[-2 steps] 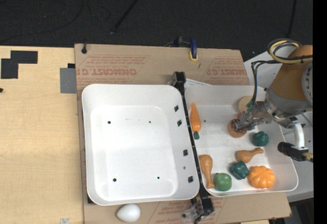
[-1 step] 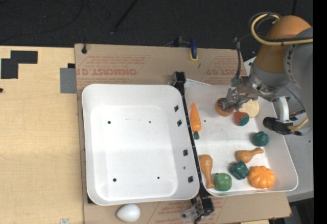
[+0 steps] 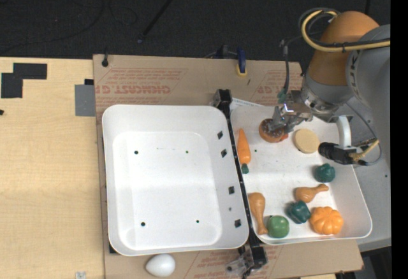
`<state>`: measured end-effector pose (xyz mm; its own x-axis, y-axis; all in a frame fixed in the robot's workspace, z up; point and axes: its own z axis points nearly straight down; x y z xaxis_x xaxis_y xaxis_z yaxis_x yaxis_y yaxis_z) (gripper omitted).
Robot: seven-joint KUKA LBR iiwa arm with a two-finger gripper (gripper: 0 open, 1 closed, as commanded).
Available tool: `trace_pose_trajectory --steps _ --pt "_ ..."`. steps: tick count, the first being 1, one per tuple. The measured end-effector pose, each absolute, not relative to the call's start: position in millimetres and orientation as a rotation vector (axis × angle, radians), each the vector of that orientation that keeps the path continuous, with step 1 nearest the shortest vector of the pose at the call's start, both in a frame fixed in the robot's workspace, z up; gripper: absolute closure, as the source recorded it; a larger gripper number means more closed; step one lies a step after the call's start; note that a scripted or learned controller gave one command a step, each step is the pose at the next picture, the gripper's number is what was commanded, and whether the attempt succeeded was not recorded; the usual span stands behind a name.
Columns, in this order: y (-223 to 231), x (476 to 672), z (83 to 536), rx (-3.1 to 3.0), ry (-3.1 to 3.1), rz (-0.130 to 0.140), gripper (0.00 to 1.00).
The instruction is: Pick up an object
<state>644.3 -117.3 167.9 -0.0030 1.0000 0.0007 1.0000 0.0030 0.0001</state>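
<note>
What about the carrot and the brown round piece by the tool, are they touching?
Apart. The camera view shows bare floor of the right bin between the carrot and the brown round piece.

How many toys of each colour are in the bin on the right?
Orange: 2, carrot, pumpkin
Green: 3, apple, upper dark green toy, lower dark green toy
Tan or brown: 4, left drumstick, right drumstick, pale disc, brown round toy
Total: 9
</note>
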Motion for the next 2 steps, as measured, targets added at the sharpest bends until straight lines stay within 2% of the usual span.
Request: trace_pose_trajectory --steps 2 --pt "-119.3 643.7 185.8 -2.211 -2.226 0.005 1.0"
